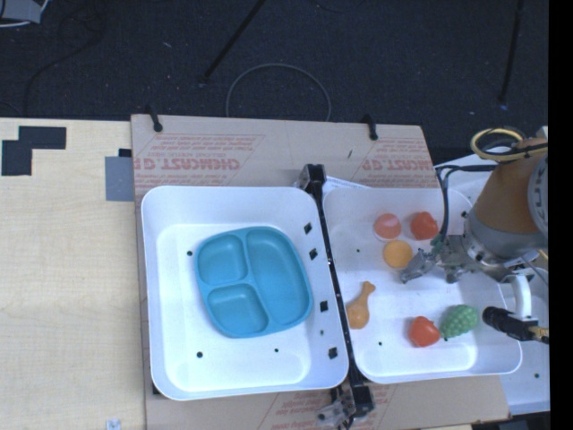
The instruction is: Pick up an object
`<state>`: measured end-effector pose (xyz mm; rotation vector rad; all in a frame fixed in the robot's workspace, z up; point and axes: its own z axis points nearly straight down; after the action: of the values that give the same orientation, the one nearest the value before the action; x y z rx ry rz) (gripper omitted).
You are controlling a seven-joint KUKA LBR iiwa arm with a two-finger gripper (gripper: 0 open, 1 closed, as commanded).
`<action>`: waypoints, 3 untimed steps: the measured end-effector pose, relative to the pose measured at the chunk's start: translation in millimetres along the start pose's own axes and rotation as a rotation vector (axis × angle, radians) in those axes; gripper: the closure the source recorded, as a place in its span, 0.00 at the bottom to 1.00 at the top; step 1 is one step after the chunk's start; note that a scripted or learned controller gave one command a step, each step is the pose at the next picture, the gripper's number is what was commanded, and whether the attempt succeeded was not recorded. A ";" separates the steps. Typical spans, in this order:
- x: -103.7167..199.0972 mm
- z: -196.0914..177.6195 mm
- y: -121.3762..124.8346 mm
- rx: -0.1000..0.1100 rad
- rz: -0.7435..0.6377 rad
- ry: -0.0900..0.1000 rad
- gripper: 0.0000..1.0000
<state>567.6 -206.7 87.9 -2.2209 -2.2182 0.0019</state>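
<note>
The right bin holds several small toy foods. A pink round piece and a red-orange one lie at the back. An orange ball sits just in front of them. An orange drumstick-shaped piece lies near the divider. A red piece and a green knobbly piece rest side by side toward the front. My gripper hangs low over the bin's middle, just right of the orange ball, with nothing visibly in its grasp.
The left bin carries a blue divided plate. A black divider runs between the bins. The grey arm with its orange band reaches in over the right bin's far right edge.
</note>
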 end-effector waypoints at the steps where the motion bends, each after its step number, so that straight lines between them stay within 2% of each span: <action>1: -0.4 -9.9 -0.1 0.000 0.002 0.000 1.00; 2: 5.5 -59.0 -8.8 -0.001 -0.001 0.000 1.00; 3: -2.4 -103.3 -6.6 -0.003 -0.002 -0.001 1.00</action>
<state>561.2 -209.2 191.2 -2.2205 -2.2225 0.0002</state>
